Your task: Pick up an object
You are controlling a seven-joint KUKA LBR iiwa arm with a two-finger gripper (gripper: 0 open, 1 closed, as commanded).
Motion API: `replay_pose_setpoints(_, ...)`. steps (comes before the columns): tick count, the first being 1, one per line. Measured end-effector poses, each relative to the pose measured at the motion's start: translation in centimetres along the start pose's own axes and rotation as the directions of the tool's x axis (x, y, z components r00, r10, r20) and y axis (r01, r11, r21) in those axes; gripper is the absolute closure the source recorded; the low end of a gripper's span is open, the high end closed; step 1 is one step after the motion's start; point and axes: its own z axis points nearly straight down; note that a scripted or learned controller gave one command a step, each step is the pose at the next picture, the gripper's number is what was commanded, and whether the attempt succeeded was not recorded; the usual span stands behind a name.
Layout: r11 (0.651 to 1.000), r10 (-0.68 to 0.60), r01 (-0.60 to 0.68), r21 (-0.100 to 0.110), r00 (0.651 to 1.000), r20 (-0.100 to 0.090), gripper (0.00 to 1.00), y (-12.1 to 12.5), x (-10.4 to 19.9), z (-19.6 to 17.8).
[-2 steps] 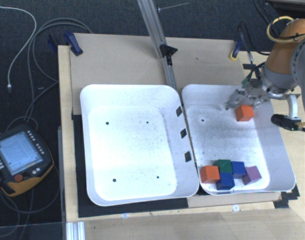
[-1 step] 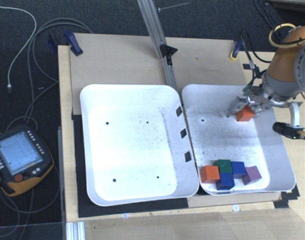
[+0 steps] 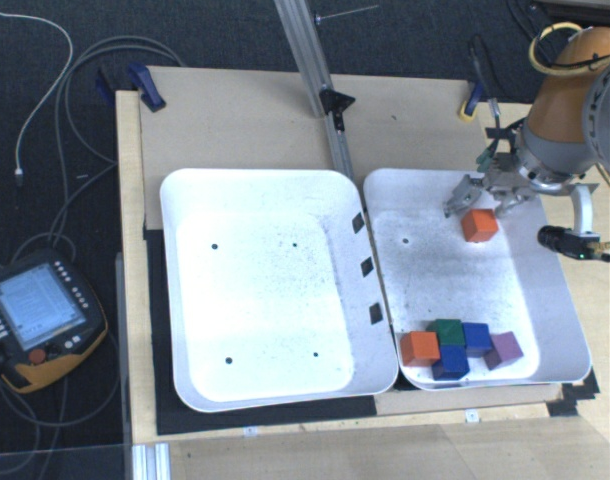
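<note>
My gripper [image 3: 482, 208] hangs over the far right part of the right bin [image 3: 545, 298], below the grey wrist and orange band. An orange-red block [image 3: 479, 226] sits between its two grey fingers [image 3: 455, 203], and the gripper is shut on it. The block is apart from the other blocks. At the bin's near edge lies a cluster: an orange block [image 3: 419, 347], a green block [image 3: 447, 332], two blue blocks [image 3: 476, 337] [image 3: 450, 360] and a purple block [image 3: 504, 348].
The left bin [image 3: 185, 268] lies beside the right one, with a ridge and black clips [image 3: 366, 266] between them. A metal post [image 3: 310, 58] rises behind the bins. A teach pendant [image 3: 35, 313] and cables lie on the floor to the left.
</note>
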Motion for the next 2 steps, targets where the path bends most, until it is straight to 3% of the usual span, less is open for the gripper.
replay_pose_setpoints(1, 1.000, -0.001, 0.001, -0.004, 1.000, 0.004, 0.00, 1.5, 4.1, 0.8)
replay_pose_setpoints(2, 1.000, 0.004, -0.004, -0.020, 1.000, 0.005, 0.00, 0.8, -2.8, 1.9)
